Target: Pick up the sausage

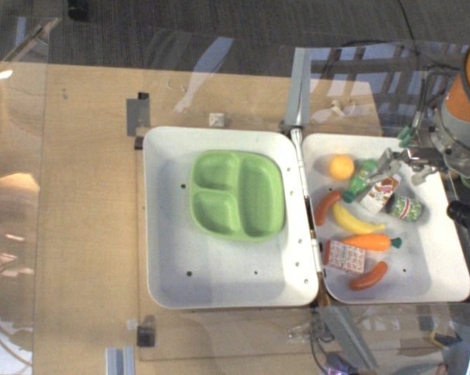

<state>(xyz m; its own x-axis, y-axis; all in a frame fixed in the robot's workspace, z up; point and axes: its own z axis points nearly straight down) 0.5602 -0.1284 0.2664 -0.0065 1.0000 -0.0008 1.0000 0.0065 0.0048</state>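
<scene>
Two sausage-like pieces lie in the right bin point(453, 276). A red sausage point(368, 276) rests near the front edge, beside a red and white packet point(344, 255). An orange-red sausage point(326, 207) lies by the bin's left wall, just left of a banana point(354, 220). My gripper point(407, 165) hangs over the bin's back right part, above a white carton point(379, 190) and a small can point(405, 207). It is open with nothing between its fingers, and it is well away from both sausages.
An orange point(342, 166), a green bottle point(359, 181) and a carrot point(369, 242) share the right bin. The left bin point(169, 264) holds a green divided plate point(239, 195). A metal post point(297, 92) stands behind the gap between the bins.
</scene>
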